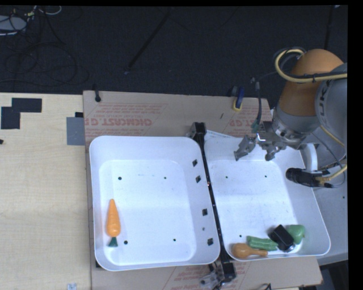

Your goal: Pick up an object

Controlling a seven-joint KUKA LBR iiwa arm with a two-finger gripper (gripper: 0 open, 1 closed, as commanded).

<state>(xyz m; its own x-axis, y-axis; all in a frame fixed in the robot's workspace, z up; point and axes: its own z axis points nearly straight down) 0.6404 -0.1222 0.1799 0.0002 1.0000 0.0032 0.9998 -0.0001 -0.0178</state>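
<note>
While the jaws (260,150) are held open and empty above the right bin (306,198), nothing is yet picked; the carrot (113,218) lies untouched.

A brown cardboard sheet (153,113) with red reversed lettering covers the bench. Left of the cardboard lies a pale wood surface (39,187) carrying black and grey patches. Beyond the cardboard, a dark floor (142,45) holds loose cables (34,17).

One fixed camera looks down at a slant on both bins (147,148), from some way above the bench; the arm (309,96) enters at two o'clock.
</note>
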